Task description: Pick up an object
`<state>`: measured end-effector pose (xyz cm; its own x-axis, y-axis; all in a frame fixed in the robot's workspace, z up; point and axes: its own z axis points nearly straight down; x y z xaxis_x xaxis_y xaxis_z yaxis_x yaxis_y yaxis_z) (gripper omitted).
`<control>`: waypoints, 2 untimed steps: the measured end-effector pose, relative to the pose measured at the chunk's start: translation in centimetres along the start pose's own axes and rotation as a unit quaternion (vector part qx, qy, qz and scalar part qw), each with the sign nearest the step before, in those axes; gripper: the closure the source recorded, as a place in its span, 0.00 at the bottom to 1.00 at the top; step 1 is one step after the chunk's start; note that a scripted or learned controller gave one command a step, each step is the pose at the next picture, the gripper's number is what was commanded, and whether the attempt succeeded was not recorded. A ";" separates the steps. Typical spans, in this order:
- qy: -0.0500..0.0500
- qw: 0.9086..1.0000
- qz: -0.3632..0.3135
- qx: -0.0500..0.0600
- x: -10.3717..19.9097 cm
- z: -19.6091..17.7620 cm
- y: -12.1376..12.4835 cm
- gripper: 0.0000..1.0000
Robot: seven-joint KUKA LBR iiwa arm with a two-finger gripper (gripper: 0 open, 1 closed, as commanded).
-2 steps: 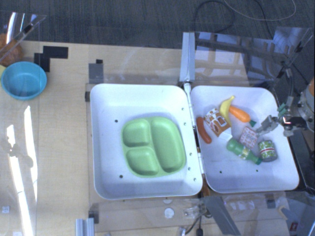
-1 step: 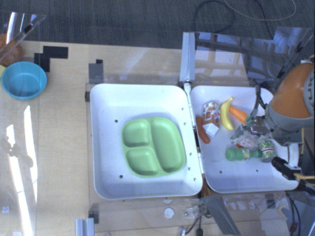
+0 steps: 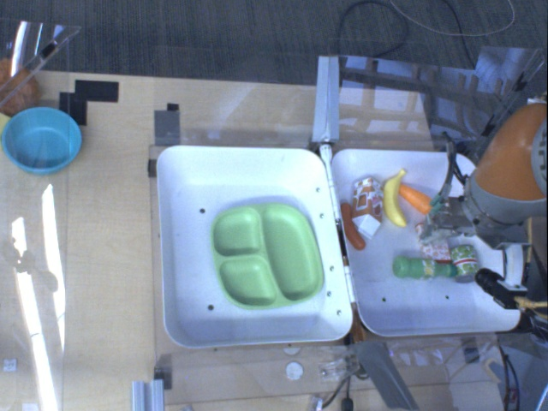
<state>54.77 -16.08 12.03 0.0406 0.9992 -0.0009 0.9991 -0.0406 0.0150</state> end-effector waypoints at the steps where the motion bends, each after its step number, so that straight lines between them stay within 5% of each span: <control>1: 0.000 0.997 -0.071 0.003 3.2 -7.4 8.7 1.00; 2: 0.000 0.997 -0.071 0.003 3.2 -7.4 8.7 0.00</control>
<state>63.51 -13.21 19.51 -0.1009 0.9949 -0.0027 0.9949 0.1009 0.0082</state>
